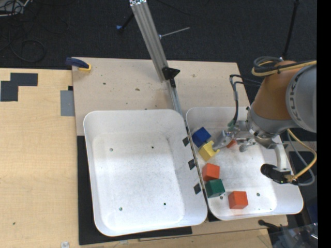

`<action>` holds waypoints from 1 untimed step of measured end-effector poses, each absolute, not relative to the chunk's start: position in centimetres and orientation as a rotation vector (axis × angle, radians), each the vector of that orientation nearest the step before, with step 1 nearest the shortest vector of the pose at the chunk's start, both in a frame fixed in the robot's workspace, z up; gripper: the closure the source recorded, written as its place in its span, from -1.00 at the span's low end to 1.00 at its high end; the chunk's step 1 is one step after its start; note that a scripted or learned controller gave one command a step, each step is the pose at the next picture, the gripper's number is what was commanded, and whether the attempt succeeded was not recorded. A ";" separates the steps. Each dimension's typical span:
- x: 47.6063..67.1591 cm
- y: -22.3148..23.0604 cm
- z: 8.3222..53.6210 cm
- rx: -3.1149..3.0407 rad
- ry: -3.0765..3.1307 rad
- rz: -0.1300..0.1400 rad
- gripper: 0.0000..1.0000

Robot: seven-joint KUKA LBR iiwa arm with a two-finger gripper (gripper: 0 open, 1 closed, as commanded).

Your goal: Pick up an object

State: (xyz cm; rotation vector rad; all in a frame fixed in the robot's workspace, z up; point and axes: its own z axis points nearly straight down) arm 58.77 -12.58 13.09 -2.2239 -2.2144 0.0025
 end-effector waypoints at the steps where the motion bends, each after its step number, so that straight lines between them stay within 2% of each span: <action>1: 58.8 -12.8 14.3 -2.232 -2.208 0.000 1.00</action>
